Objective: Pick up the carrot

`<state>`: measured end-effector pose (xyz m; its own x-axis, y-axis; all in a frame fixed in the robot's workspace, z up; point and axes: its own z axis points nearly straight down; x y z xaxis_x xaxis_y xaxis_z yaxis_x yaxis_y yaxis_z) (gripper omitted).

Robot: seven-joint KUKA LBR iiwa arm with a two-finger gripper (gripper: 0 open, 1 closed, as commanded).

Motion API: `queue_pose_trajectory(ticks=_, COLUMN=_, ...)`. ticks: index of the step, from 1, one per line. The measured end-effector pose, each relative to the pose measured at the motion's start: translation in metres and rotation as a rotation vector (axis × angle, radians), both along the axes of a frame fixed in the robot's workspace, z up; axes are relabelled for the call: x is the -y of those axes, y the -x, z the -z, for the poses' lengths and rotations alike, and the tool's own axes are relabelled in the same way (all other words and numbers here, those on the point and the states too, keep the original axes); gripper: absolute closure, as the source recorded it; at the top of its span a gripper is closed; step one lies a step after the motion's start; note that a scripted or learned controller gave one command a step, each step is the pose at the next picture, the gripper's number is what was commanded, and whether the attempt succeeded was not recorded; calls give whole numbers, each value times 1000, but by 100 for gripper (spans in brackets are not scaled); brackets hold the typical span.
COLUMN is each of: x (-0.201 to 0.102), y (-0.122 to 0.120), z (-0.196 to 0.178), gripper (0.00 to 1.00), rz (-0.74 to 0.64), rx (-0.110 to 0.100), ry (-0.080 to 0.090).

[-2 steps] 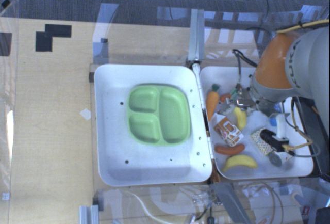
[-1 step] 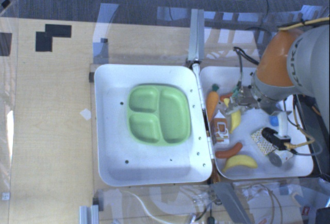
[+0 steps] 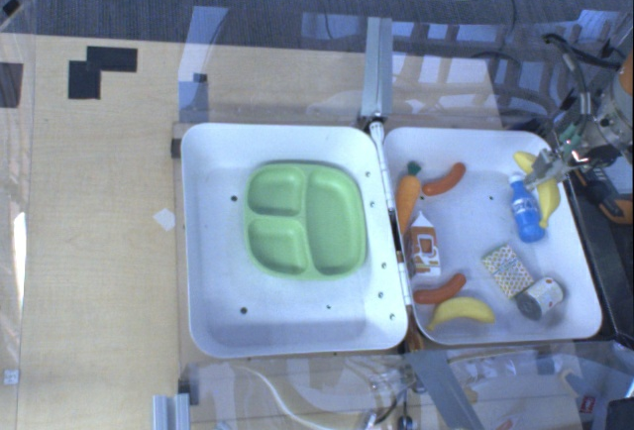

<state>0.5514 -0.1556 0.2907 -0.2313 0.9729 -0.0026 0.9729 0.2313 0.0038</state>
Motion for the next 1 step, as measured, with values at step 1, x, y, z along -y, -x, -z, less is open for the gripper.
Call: queue_pose_trajectory(ticks=1, x=-38, y=61, z=51, gripper=100, rz=-136, rx=-4, ry=-1)
